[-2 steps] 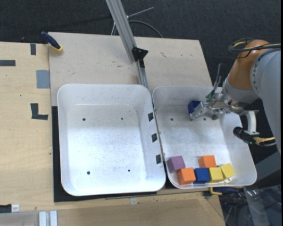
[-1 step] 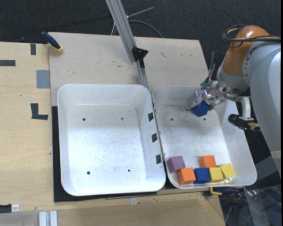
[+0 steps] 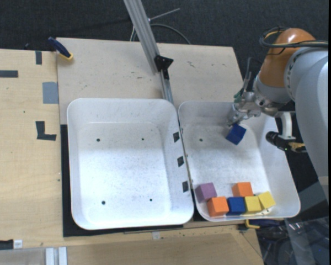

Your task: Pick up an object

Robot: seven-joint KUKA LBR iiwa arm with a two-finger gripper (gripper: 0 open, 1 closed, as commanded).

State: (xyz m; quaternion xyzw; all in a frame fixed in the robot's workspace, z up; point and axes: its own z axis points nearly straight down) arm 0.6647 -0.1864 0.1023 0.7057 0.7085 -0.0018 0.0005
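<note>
Arm cut off at right.

One fixed overhead camera looks down aslant on both bins.

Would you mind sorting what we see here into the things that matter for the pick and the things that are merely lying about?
Part of the job:
- gripper, above the right bin
- dark blue cube just beneath it; whether it is gripped is unclear
- right bin
- purple, orange, blue, yellow cubes along its near wall

Just lying about:
- left bin
- blue-and-yellow clamp
- metal post
</note>
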